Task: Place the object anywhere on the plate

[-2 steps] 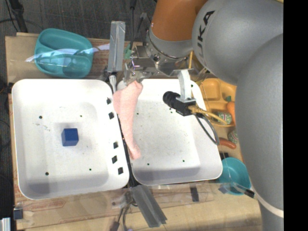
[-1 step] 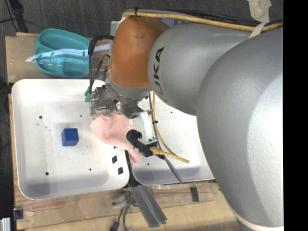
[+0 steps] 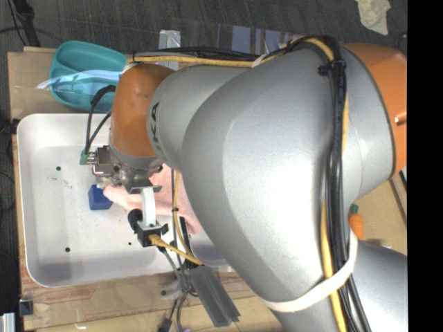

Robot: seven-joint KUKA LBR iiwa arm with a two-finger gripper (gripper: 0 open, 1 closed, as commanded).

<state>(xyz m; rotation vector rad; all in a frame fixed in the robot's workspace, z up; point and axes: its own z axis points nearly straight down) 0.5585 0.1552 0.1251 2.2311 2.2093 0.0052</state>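
Note:
A small blue block lies in the left white bin, touching the left edge of a pink plate. The arm hides most of the plate. My gripper hangs just above and slightly behind the block, close to the plate's left rim. I cannot tell whether the block rests on the plate's rim or just beside it on the bin floor.
The grey arm covers the right bin and most of the view. A teal scoop-like thing with pale plastic sits beyond the left bin's far corner. Bare bin floor shows left of and in front of the block.

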